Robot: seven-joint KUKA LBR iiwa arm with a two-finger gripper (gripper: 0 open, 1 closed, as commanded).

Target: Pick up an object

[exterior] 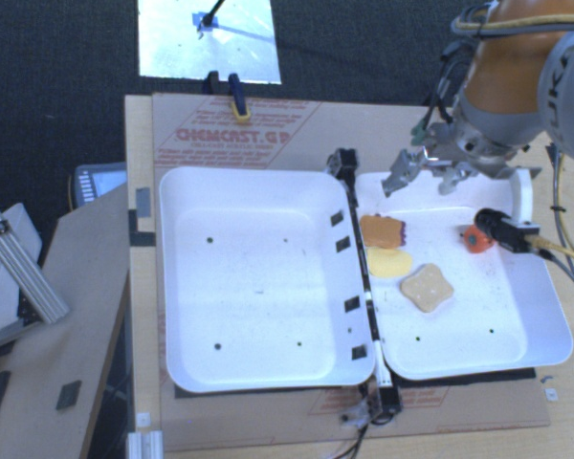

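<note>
Toast (427, 288) sits mid right bin (502, 328), just beside a yellow slice (390, 264); the gripper (423, 177) hangs wide and empty above the bin's far edge. Approach stage, seemingly: next, line up and descend.

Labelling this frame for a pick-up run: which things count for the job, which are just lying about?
For the job: gripper, right bin, orange-brown slice, yellow piece, tan bread slice.
Just lying about: left bin, printed cardboard sheet, shiny plate, yellow clamp.
</note>
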